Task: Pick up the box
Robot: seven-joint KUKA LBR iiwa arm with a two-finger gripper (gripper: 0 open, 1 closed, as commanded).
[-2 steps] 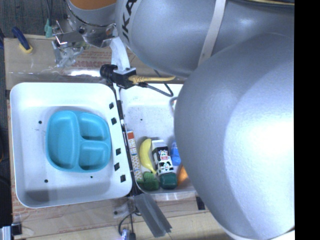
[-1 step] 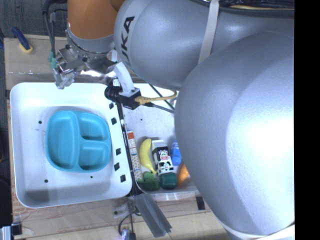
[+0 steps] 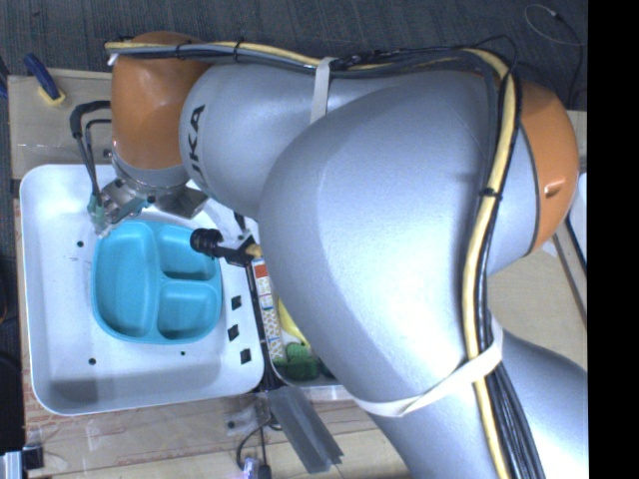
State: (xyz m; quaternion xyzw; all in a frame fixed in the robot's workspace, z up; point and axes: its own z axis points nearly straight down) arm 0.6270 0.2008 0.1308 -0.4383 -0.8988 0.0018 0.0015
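Mostly we see the grey arm (image 3: 399, 218), which reaches over and to the right of the blue divided tray (image 3: 150, 287). Around this tray lies the left white bin (image 3: 60, 367). The gripper (image 3: 108, 211) hangs just above the tray's upper left corner, and we cannot tell how far the claw is open or whether it holds anything. Right of the tray, under the arm, small yellow and green things (image 3: 298, 355) peek out. We cannot tell where the box lies.

You look down on a pale wooden bench (image 3: 40, 128) bearing two shallow white bins: the left bin (image 3: 50, 367), and a second (image 3: 285, 375) touching its right side
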